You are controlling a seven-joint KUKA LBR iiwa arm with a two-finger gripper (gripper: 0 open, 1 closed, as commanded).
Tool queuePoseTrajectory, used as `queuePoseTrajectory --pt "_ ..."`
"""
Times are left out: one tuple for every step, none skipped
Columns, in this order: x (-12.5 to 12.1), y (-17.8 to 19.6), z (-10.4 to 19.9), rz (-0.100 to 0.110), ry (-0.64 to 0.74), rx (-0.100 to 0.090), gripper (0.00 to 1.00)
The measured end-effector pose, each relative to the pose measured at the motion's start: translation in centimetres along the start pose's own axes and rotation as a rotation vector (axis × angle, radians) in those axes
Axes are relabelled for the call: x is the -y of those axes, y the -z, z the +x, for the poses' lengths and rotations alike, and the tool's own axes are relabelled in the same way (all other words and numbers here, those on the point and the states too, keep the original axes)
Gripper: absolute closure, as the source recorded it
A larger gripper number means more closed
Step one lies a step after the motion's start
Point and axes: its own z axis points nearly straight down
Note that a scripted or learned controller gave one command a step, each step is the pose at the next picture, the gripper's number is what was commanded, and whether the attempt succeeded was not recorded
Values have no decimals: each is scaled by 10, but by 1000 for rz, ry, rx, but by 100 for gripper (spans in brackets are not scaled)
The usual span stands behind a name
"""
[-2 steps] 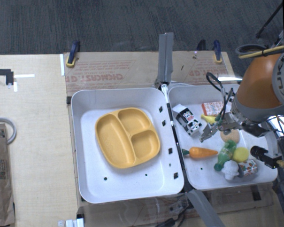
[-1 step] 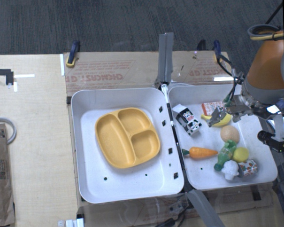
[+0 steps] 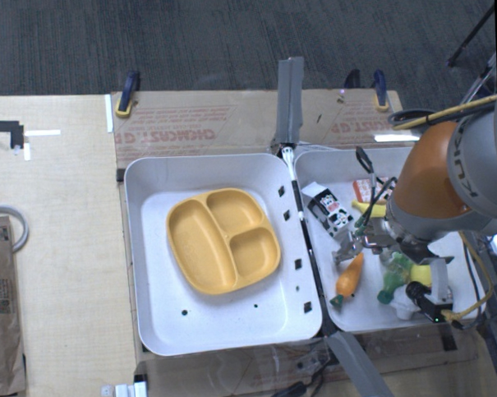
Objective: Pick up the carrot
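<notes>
The carrot (image 3: pixel 348 279) is small and orange (its green end points away) and lies just below my pincer (image 3: pixel 349 248). I cannot tell how my pincer stands.

The grey KUKA arm (image 3: pixel 477 167) comes in from the right side of the camera view and bends downward toward the lower middle right of the picture. A broad orange band (image 3: pixel 428 173) wraps the arm just above the wrist. Below the band the grey wrist section narrows to a metal two-finger pincer (image 3: pixel 349 251), which points down and to the left. The pincer's fingers (image 3: pixel 344 253) are small and dark against the clutter, so their spacing cannot be judged. A yellow cable (image 3: pixel 442 111) runs along the top of the arm.
</notes>
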Motion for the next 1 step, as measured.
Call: queuePoseTrajectory --pt "0 8 -2 1 -5 0 100"
